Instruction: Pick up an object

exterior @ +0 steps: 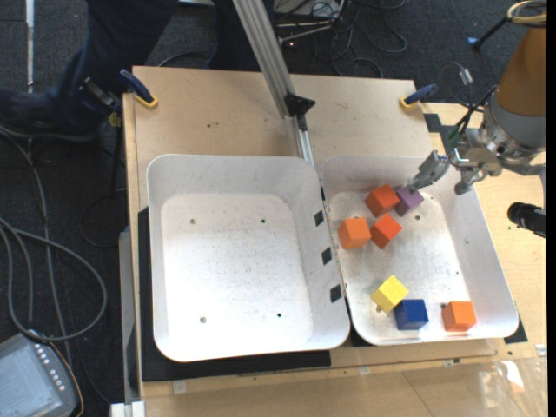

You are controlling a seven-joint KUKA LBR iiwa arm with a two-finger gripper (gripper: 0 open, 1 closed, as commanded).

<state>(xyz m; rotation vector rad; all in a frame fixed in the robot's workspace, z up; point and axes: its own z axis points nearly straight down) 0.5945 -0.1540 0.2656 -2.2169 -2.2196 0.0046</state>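
Claw (pixel 441 174) position is what the coming move turns on: it is seen at the upper right of the right-hand shallow white plastic bin (pixel 486 272), with one grey finger slanting down and left toward the small purple cube (pixel 409 200). That finger's tip is met right at the purple cube's upper right corner; a second finger is seen well apart to the right, so the claw is judged to be spread wide, and nothing is held between the fingers. The purple cube lies just below and left of the claw, touching an orange cube (pixel 380 201) on its left. Two more orange cubes (pixel 370 231) are found a little further below and left of the purple cube. Well below it, near the bin's lower edge, a yellow cube (pixel 390 293), a blue cube (pixel 411 314) and another orange cube (pixel 459 316) are set. The purple cube is judged the nearest target; no clear long axis is offered by it.
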